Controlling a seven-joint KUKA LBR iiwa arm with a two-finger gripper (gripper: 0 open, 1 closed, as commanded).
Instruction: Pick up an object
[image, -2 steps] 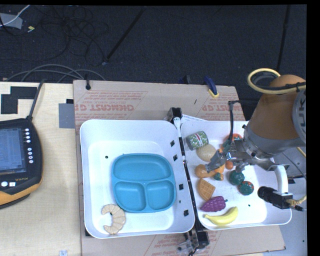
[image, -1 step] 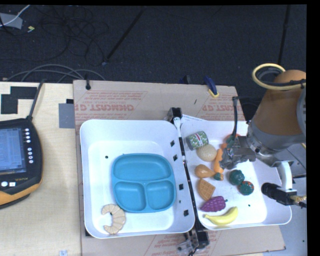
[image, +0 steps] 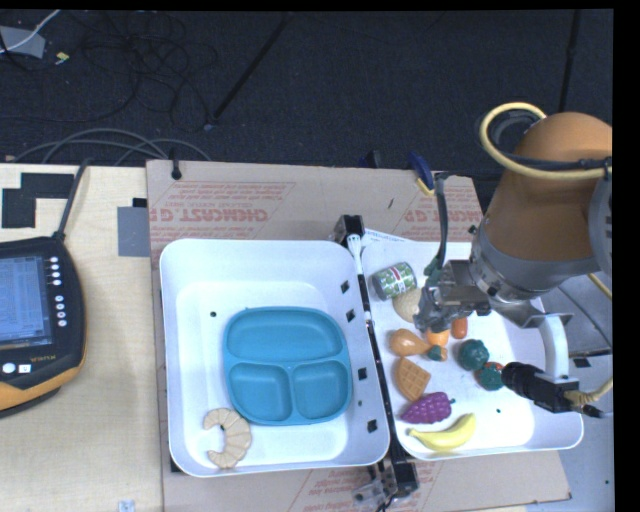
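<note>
Toy foods are lying in the right bin (image: 560, 432): an orange piece (image: 405, 342), a waffle (image: 411, 378), grapes (image: 428, 407), a banana (image: 443, 433) and a green can (image: 392, 280). The gripper (image: 437, 318) is hanging just above the orange piece; whether it is clenched I cannot tell. A croissant (image: 228, 437) is lying beside the blue tray (image: 287, 363) in the left bin (image: 190, 300).

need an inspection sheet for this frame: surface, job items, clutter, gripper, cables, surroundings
Surface: two white bins, left bin and right bin, on a cardboard sheet.
Job's things: right bin holds a can, waffle, grapes, banana and small toy foods.
Clutter: blue divided plate and croissant in the left bin.
Gripper: gripper low over the right bin's toy foods; no held object visible.
Cables: several on the dark floor behind.
Surroundings: control pendant at left.
</note>
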